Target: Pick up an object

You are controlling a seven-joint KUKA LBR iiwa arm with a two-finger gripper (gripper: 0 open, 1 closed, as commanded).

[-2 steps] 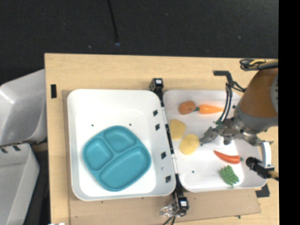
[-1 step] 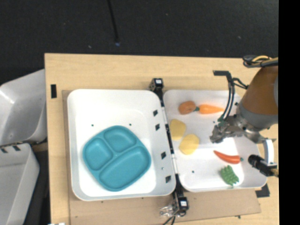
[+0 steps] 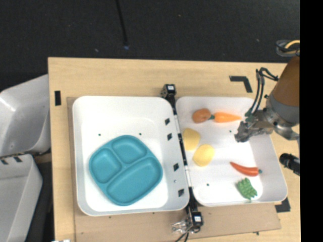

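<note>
I am hovering my tool [image 3: 244, 133], grip state I cannot tell, in the right bin [image 3: 272, 198] just beside the carrot [image 3: 225, 117], judging it light, stiff, slick, best pinched mid-body

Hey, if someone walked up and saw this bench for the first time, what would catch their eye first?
Probably the big blue divided plate, lying alone in the left bin. Next, the bright toy food scattered in the right bin: an orange carrot near the top, two yellow pieces beside the divider, a red chili pepper and a green piece lower right. The end effector hangs just right of the carrot.
</note>
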